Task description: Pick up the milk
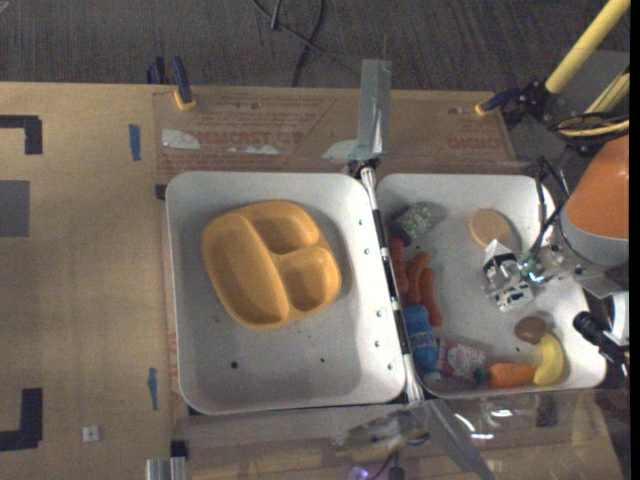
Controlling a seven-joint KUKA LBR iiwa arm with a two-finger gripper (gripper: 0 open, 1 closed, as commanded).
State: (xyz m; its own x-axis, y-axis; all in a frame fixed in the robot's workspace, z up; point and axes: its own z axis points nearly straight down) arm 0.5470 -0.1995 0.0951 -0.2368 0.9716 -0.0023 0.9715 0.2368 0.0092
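Hovering w/ the gripper (pixel 507 280) over the right bin (pixel 470 183), we're not seeing enough to tell if it's spread or closed. We're taking the milk (pixel 421 340) to be the small blue box lying by the bin's left wall. It's prob. light, stiff, slick, so we're favouring a grip across its flat sides.

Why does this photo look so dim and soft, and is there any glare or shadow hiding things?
In the camera view, the light is low and the picture slightly blurred, so small items in the right bin stay hard to identify. A soft shadow lies beside the yellow divided plate in the left bin. No strong glare.
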